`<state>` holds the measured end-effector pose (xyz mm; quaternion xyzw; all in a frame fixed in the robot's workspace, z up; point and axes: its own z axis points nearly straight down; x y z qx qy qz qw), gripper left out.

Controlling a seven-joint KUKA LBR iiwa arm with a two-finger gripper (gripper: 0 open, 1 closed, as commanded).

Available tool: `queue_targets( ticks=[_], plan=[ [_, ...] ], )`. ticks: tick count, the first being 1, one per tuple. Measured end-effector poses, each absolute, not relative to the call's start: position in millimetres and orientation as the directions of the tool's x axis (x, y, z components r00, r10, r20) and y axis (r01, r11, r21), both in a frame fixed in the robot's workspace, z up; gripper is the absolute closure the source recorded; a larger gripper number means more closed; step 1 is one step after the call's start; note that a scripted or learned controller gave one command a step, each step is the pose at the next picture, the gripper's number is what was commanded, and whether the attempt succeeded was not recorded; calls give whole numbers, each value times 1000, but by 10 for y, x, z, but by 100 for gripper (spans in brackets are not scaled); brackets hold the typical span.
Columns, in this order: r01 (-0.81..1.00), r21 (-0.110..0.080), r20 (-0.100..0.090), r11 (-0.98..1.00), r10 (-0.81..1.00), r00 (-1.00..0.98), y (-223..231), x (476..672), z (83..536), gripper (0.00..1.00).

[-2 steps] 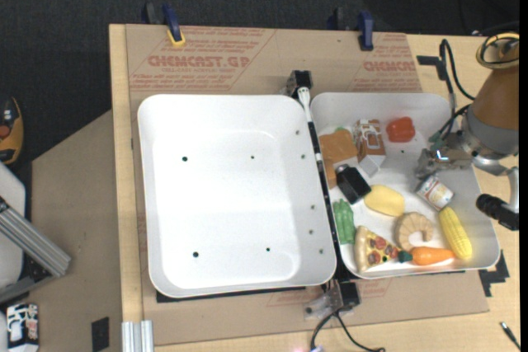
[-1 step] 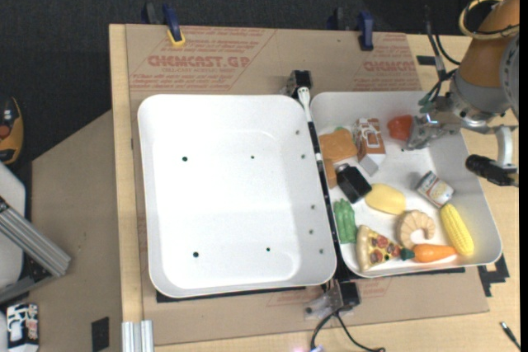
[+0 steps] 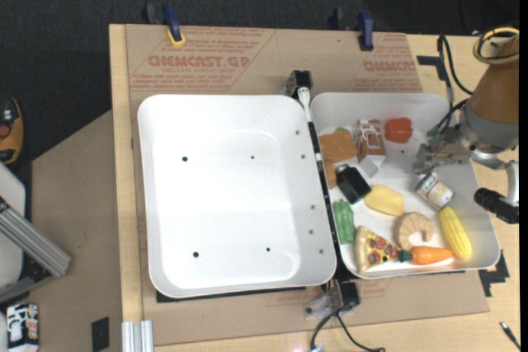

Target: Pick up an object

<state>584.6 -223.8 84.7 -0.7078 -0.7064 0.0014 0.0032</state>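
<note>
Pincer sits over the upper right part of the right bin, at the end of the grey arm with its orange band. I cannot tell from this slant whether it is wide or narrow, and I see nothing held in it.

Nearest candidate, as I judge it, is the small white jar, lying just below the pincer toward the near edge of the bin, tilted, its long axis running roughly from upper left to lower right. That is the relation I would work from: a short move toward the near edge, with the closing direction set across that axis.

Other things crowd close. The corn cob lies just below and right of the jar, its length running down toward the bin's near rim. The yellow lemon-like piece is to the jar's left, with the round bread roll below it, then the carrot and pizza slice along the near rim. A red pepper lies to the pincer's left near the far wall. Further left are the brown toast, a black block and a green piece.

The left bin on the tabletop lies well apart from the pincer. My worry is the corn cob crowding the jar.
</note>
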Motion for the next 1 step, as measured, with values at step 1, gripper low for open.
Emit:
queue_targets(
  ticks=[1],
  plan=[
    [1000, 9, -3, 4, 1000, -4, -2229, 6705, 861, 100]
  ],
)
